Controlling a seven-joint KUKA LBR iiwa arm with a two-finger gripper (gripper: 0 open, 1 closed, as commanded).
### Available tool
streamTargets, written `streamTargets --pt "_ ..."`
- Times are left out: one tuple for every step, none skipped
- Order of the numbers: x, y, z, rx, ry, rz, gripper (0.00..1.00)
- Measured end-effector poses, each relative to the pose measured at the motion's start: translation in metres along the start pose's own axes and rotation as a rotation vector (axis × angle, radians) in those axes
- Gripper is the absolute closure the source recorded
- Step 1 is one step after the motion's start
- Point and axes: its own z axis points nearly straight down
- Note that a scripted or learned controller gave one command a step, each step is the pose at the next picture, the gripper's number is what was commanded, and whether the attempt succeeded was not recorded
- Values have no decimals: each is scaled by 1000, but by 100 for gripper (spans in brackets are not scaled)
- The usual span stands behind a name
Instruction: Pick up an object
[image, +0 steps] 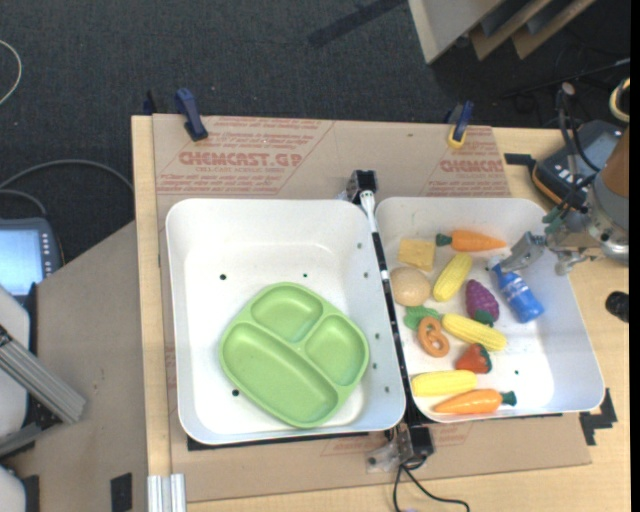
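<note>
A: Where is the gripper (528, 258)?

B: At the right bin's (572, 330) far right side, its fingers spread apart with nothing between them, just above a blue bottle (519, 295).

A: So the bottle is the likely pick?

B: I'd judge so. It lies tilted on the bin floor, just beside a purple eggplant (481, 300).

A: What could spoil it?

B: The bottle is round, so off-centre fingers may roll it aside. Closing wide might also catch the eggplant. The corn cobs (451, 275) and carrots (476, 240) sit nearby too, while the green divided plate (292, 352) sits in the left bin.
</note>
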Motion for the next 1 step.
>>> streamTargets --pt "-4 48 107 2 0 -3 0"
